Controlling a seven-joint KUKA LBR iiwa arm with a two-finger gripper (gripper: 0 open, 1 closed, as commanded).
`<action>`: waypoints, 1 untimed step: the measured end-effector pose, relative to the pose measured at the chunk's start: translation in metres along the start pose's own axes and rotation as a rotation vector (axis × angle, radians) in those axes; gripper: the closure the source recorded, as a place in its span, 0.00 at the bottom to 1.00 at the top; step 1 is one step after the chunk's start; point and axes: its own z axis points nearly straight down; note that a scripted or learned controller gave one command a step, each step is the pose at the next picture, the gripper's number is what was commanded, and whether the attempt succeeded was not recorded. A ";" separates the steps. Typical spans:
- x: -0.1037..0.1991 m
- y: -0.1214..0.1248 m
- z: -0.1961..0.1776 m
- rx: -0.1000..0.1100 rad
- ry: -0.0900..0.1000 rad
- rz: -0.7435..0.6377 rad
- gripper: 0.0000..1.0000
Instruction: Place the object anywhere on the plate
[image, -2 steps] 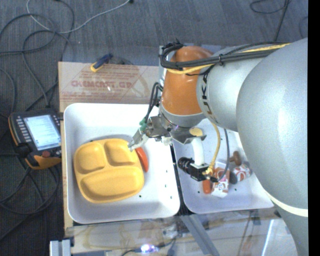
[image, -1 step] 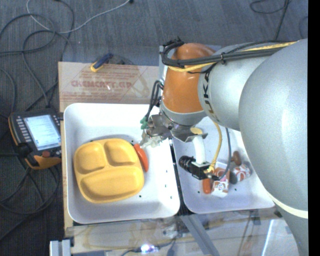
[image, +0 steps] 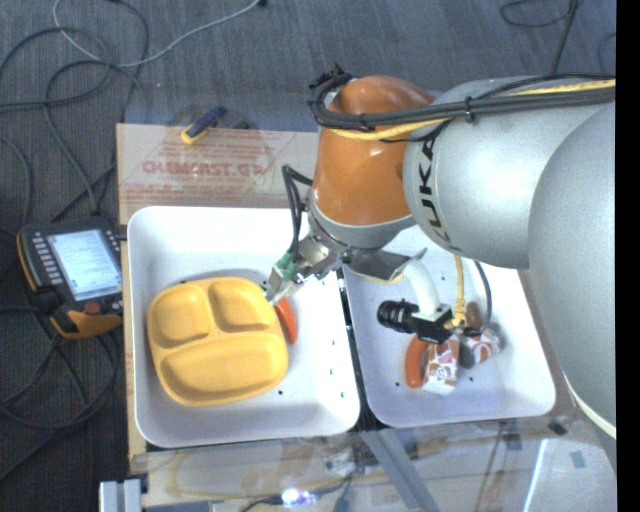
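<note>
A: Carrot (image: 288, 320) (orange) sits just beside plate (image: 215, 340), at gripper (image: 281, 280). Held?
B: Can't tell; probably placing. Next: shift over plate, then release.

- Arm (image: 500, 170): cut off by the right and top edges of the frame.
- Gripper (image: 285, 278): finger state too small to tell.
- Orange object (image: 288, 322): partly hidden behind the yellow plate (image: 215, 340) rim.
</note>
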 end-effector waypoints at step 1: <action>0.000 0.000 0.000 0.000 0.001 0.000 0.00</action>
